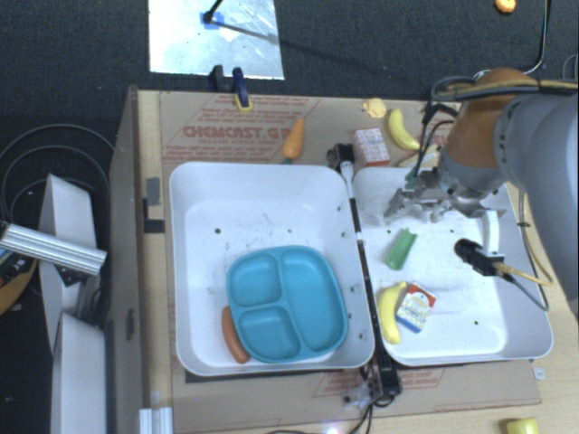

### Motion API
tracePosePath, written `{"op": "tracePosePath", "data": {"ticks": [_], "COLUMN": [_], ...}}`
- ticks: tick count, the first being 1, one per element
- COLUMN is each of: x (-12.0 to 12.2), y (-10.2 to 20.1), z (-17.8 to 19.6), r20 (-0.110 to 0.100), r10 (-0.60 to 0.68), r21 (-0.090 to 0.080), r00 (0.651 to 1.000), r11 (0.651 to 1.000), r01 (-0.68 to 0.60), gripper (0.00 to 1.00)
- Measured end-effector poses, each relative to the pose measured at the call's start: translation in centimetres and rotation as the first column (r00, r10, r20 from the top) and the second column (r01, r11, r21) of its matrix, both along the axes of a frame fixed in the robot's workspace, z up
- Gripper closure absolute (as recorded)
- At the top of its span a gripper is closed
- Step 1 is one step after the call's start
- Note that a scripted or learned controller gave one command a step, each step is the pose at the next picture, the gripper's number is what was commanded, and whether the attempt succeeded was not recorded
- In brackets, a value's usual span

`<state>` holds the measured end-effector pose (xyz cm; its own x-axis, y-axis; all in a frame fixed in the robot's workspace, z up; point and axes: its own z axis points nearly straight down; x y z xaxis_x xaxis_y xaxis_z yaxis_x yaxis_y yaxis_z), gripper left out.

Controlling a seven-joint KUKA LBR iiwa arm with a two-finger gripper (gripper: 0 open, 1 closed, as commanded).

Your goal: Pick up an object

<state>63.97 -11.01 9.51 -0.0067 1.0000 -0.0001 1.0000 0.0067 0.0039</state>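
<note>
"Green is the one I'd go for. See the green block (399, 249)? It lies in the right bin (525, 333), near the middle of the frame, just below the pincer (414, 204)."

"Is the pincer holding anything?"

"I see nothing in it. It hangs over the top part of that bin, on the grey arm (534, 179) that comes in from the right. From here I can't tell if it is apart or together."

"So what should it do?"

"I think it should open wide, go straight down over the green block and squeeze it across the thin way. The block lies by itself, so nothing else gets bumped. The banana (389, 310) and the little carton (416, 307) lower down touch each other, and the banana is right by the bin wall. Those look harder to me."

"And the left bin (194, 242)?"

"It has a blue plate (285, 301) with a sausage (232, 334) just beside it, at the plate's lower left. Both are well away from the pincer."

"Can you read anything?"

"Red letters on the brown board (181, 125) under the bins say CHEMCAST. There is a bit more after that, next to a carrot (294, 138), but I can't make it out. The carton has a picture on it, too small to read."
</note>
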Motion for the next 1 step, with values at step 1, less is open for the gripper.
{"op": "tracePosePath", "data": {"ticks": [1], "x": [-5.64], "y": [1.63], "z": [-1.21], "r20": [-0.009], "r10": [-0.007], "r21": [0.002], "r00": [1.0], "r11": [1.0], "r01": [0.007], "gripper": [0.0]}}
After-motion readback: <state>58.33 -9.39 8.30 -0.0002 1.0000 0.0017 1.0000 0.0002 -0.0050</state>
